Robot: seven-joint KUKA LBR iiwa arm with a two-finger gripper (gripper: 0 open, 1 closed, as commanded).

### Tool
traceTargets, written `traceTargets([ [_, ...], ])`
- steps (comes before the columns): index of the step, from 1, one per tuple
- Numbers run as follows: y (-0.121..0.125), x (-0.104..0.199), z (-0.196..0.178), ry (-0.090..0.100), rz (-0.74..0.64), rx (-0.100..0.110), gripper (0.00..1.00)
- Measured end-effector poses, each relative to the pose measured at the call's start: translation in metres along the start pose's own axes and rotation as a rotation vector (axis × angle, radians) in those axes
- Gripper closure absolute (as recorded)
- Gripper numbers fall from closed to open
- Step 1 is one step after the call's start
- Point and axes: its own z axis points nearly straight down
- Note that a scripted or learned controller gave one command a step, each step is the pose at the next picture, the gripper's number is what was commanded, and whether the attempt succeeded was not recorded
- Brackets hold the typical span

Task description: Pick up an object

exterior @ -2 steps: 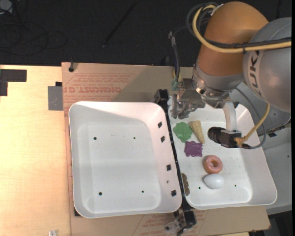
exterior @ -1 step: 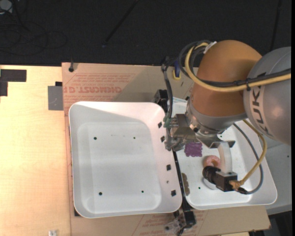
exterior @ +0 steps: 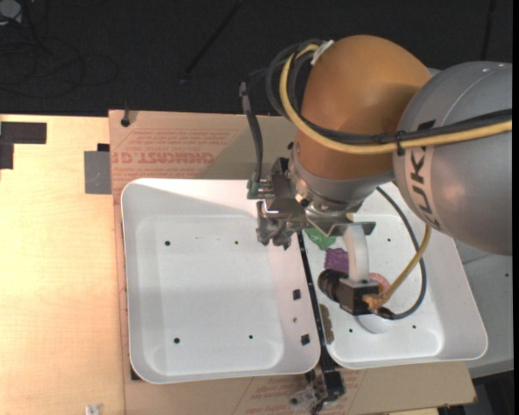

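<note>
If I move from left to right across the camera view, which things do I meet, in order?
Pale wooden bench top → left white bin → tool → purple object → right white bin.

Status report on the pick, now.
Hand low over the seam between the bins, held load unconfirmed. Purple object and pink object lie in the right bin, partly under the arm. Arm and cables crowd those objects.

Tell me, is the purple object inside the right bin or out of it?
Inside: the purple object lies within the right bin, partly hidden by the arm.
</note>
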Motion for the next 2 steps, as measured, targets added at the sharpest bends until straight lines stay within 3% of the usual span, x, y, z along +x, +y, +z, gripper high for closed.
traceTargets([
  [1, -0.005, 0.024, -0.139, 0.005, 0.000, -0.012, 1.00],
  [2, 0.037, 0.005, 0.018, -0.006, 0.007, 0.014, 1.00],
])
